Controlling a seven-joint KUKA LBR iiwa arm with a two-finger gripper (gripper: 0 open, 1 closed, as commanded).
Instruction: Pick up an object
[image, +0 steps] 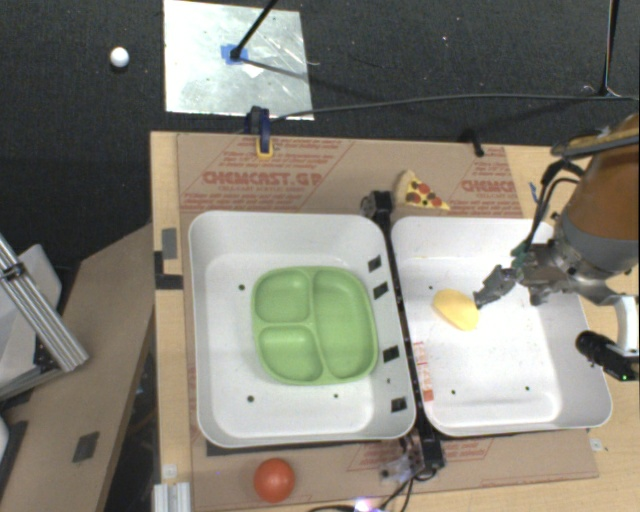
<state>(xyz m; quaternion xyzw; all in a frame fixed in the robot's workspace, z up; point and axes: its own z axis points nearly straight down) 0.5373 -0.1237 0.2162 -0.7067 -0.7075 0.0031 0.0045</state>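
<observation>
A yellow, lemon-like object (457, 308) lies on the floor of the right white bin (540, 400), towards its left side. My gripper (492, 287) hangs just right of it and slightly above, its dark tip close to the object's upper right edge. The arm comes in from the right with its orange band at the frame's edge. Nothing shows between the fingers.
The left white bin (225, 400) holds a green divided plate (313, 323). A toy pizza slice (421, 192) rests on the board behind the bins. A red ball (273, 479) sits in front of the left bin. Black clips line the seam between the bins.
</observation>
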